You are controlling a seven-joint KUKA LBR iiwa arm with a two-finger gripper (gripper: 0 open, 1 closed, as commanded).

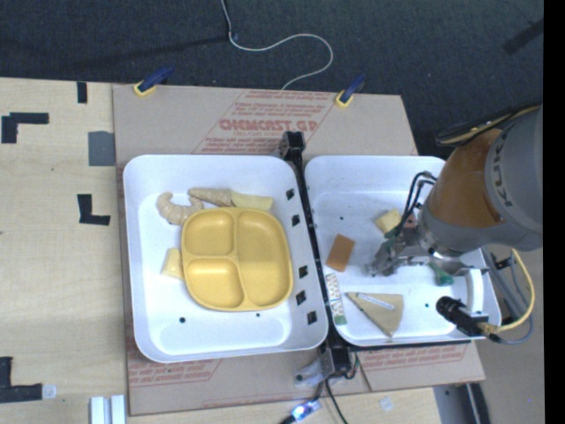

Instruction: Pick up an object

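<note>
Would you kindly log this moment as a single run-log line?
gripper: low in right white bin | nearest: brown square block | yellow divided plate: left white bin

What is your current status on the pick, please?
Gripper low in right bin, fingers unreadable. Brown block beside it, not held. Nothing blocking.

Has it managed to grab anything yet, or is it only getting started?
Nothing looks picked up yet. The gripper is down in the right bin, between the brown block and the pale yellow piece, with nothing visibly between its fingers. The tan wedge lies flat nearby. The yellow divided plate sits in the left bin. Grasping and lifting remain.
</note>
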